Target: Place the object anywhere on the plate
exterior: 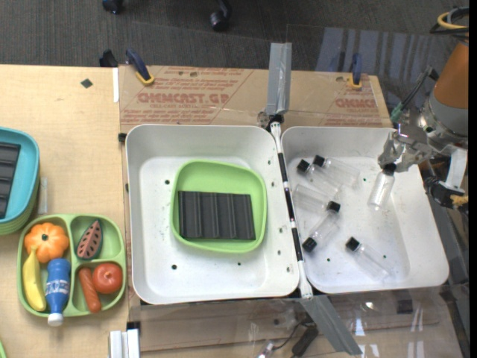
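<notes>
I see a clear vial [380, 189] with a black cap hanging at the gripper [390, 162] over the right bin [417, 274], apparently pinched between the fingers, though the view there is poor. Other vials [328, 215] lie scattered below. The green plate [220, 176] sits in the left bin [149, 274], well apart.

bins [141, 200] smooth white plastic, slight sheen; plate [220, 176] matt green plastic with dark ribbed insert [217, 215]; vials [380, 189] clear glossy plastic, black caps; tabletop [59, 103] pale wood grain; board [194, 95] brown matt cardboard; claw [395, 155] bare metal
</notes>
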Robot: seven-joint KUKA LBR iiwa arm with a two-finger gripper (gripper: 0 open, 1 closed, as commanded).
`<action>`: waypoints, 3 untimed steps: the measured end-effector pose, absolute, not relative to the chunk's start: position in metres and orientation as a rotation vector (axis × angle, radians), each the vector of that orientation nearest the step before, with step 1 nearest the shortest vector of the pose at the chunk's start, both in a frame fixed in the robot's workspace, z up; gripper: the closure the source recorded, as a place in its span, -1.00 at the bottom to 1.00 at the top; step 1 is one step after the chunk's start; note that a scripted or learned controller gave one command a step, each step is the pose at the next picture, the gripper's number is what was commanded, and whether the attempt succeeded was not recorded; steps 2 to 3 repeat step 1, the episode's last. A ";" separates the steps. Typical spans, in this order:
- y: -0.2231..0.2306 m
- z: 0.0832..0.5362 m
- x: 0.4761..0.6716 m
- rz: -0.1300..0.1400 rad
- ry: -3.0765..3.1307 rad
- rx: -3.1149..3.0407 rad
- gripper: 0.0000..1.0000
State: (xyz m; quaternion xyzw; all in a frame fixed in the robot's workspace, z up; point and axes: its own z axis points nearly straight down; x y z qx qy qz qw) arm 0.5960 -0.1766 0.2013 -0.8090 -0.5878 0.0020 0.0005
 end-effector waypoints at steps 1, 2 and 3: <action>-0.177 0.201 0.596 0.006 -1.846 -2.541 -1.00; -0.177 0.201 0.596 0.006 -1.846 -2.541 -1.00; -0.177 0.201 0.596 0.006 -1.846 -2.541 -1.00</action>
